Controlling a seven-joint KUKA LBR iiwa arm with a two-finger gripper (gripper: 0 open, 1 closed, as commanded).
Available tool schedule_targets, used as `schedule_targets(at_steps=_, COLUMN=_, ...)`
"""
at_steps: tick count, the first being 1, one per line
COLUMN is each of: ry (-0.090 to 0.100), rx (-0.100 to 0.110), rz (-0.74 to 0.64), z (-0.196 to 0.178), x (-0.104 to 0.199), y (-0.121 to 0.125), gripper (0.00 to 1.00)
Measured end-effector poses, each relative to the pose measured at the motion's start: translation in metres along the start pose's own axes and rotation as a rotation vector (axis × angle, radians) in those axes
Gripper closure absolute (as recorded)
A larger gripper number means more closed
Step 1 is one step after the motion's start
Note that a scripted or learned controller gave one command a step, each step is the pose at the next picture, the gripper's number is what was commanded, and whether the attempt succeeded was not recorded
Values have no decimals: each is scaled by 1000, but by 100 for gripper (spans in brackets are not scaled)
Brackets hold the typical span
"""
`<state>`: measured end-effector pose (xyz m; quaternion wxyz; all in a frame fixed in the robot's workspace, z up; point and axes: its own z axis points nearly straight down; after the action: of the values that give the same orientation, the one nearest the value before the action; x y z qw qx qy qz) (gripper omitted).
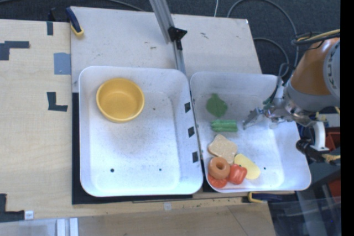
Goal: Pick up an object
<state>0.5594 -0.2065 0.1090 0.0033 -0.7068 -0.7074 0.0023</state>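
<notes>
**Gripper low over the right bin, nothing between its fingers**

The grey arm with the orange band (315, 77) reaches in from the right, and its two-finger gripper (251, 118) sits over the shallow white right-hand bin (287, 177), near that bin's right wall. Its thin fingers look slightly parted and nothing lies between them.

Just to the gripper's left lies a flat green oblong piece (224, 126), close to but apart from the fingertips. Above that sits a dark green leafy lump (215, 104). Toward the near edge of the bin a tan slice of toy bread (222, 147), an orange ring-shaped doughnut (219, 167), a red pepper-like piece (237, 174) and a pale yellow rounded piece (248, 167) are clustered together, touching.

The shallow white left-hand bin (138, 174) holds a round yellow plastic bowl (120, 99), upright, in its far left corner.
</notes>
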Motion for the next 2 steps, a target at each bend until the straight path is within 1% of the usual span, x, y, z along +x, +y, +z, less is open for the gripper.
schedule_targets(at_steps=1, ry=-3, rx=-7, rz=-1, z=21, x=1, y=0, gripper=0)
schedule_targets(at_steps=2, ry=-2, rx=-8, rz=-2, z=10, x=1, y=1, gripper=100)
